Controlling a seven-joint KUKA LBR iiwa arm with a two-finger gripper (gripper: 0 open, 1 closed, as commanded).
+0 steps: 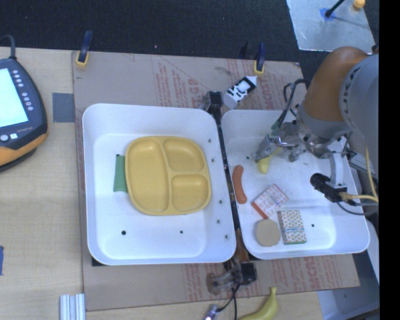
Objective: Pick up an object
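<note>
Tan bench (33, 212), cardboard sheet under two white bins. Right bin (340, 235): jaws low at its upper left, apparently pinching a small yellow object (263, 165); open floor toward the right rim.

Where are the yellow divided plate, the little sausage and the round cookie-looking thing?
yellow divided plate (161, 179): camera view, on the ridge between its compartments.
sausage (239, 183): camera view, mid-length, in the right bin.
round tan disc (267, 233): camera view, its centre.
</note>
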